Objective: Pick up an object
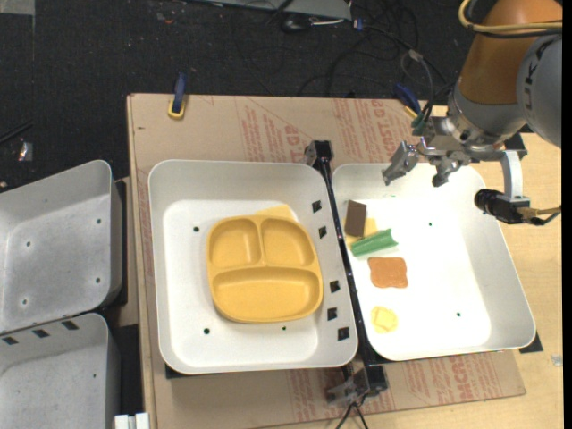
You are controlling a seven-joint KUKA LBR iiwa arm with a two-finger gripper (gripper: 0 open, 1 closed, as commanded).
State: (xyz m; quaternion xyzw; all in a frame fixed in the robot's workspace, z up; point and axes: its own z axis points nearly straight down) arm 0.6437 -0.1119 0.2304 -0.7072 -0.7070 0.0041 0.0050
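My gripper (418,170) hangs over the far edge of the right bin (465,266), its two fingers spread apart with nothing between them. Below and left of it, along the bin's left side, lie a brown block (357,217), a green stick (372,242), an orange-brown flat piece (388,273) and a small yellow piece (383,318). The brown block is the closest of these to the gripper, about a hand's width down-left of it.
The left bin (174,329) holds a yellow divided tray (264,269). A black divider with clips (338,257) runs between the bins. The right half of the right bin is bare white floor. Grey panels (54,239) lie at the far left.
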